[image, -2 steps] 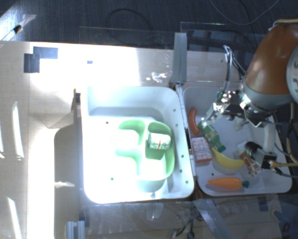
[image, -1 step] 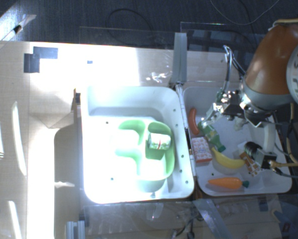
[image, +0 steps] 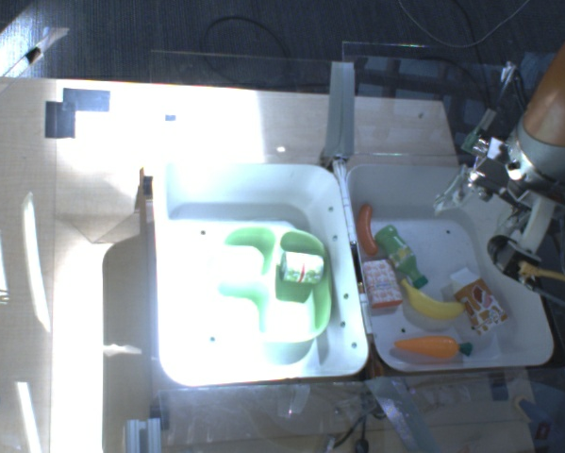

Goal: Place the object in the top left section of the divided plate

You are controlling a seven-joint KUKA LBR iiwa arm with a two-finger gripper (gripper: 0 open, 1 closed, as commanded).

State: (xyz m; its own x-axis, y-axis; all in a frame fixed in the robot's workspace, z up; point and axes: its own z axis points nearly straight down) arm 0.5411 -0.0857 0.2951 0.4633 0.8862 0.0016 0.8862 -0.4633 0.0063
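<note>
A green divided plate (image: 237, 243) lies in the left bin (image: 183, 253), washed out by bright light. A small white packet with red and green print (image: 301, 270) rests in the plate's top right section. My gripper (image: 456, 194) hangs over the far right edge of the right bin (image: 537, 333), apart from every item, below the arm's orange band (image: 556, 111).
The right bin holds a red sausage (image: 365, 229), a green bottle (image: 399, 252), a red box (image: 381, 285), a banana (image: 431, 303), a carrot (image: 427, 347) and a small carton (image: 480, 307). A clear divider (image: 340, 121) stands between the bins at the back.
</note>
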